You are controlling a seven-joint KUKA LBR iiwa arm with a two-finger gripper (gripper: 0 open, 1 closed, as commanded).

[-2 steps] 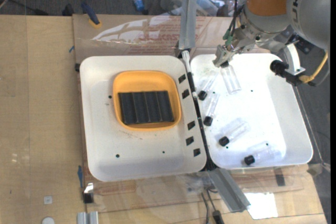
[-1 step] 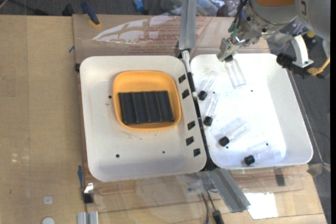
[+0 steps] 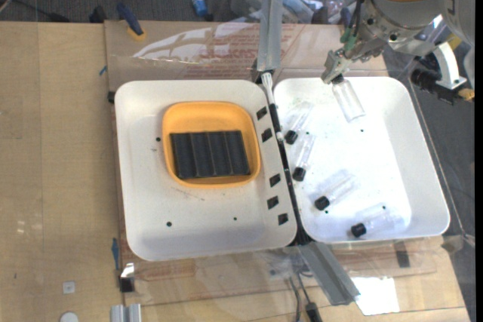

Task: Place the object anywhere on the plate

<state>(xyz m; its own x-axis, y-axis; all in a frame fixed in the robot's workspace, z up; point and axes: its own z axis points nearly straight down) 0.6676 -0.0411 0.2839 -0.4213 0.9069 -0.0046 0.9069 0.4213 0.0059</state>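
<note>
The claw point(image 3: 336, 70) hung over the right bin's point(image 3: 423, 162) far edge, just above a clear bottle point(image 3: 349, 99); whether it gripped could not be told. The yellow plate point(image 3: 211, 115) sat mid left bin point(image 3: 143, 185), a dark ridged block point(image 3: 210, 154) covering most of it, bare rim all round.
</note>
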